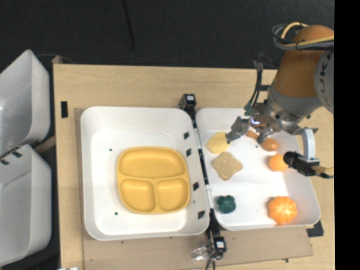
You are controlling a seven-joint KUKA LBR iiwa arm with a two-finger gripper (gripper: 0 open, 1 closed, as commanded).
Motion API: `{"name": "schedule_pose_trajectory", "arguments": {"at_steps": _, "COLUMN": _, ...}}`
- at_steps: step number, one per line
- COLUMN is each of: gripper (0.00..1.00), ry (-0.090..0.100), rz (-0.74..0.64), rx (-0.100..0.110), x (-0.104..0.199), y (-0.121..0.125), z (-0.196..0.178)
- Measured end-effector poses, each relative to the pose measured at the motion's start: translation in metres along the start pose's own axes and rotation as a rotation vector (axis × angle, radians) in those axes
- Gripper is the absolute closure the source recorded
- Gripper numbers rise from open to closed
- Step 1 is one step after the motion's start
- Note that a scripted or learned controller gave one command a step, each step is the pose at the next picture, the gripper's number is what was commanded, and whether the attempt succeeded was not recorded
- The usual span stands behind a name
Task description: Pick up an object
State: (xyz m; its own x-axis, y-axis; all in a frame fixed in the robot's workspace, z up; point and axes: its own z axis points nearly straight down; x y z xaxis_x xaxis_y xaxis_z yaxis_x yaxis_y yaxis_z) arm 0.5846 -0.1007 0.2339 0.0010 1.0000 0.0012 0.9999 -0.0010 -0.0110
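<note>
In the right bin (256,221) I see six small items lying loose: a pale yellow lump (217,144) at upper left, a tan bread slice (226,166) just below it, a dark green piece (226,204) near the front-left corner, a ridged orange fruit (282,210) front right, and two smaller orange pieces (270,144) (277,162) farther back.

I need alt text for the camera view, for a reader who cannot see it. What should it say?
A grey and orange robot arm's gripper hovers open over the right bin, beside a pale yellow lump, a slice of bread, a green object and an orange fruit. The left bin holds a yellow divided tray.
</note>
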Motion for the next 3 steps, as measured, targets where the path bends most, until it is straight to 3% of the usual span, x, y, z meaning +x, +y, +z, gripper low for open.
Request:
{"name": "schedule_pose_trajectory", "arguments": {"at_steps": 1, "gripper": 0.0, "ry": -0.001, "rz": -0.002, "rx": -0.011, "x": 0.0, "y": 0.002, "z": -0.006}}
{"name": "schedule_pose_trajectory", "arguments": {"at_steps": 3, "gripper": 0.0, "ry": -0.002, "rz": 0.005, "rx": -0.008, "x": -0.003, "y": 0.004, "z": 0.099}}
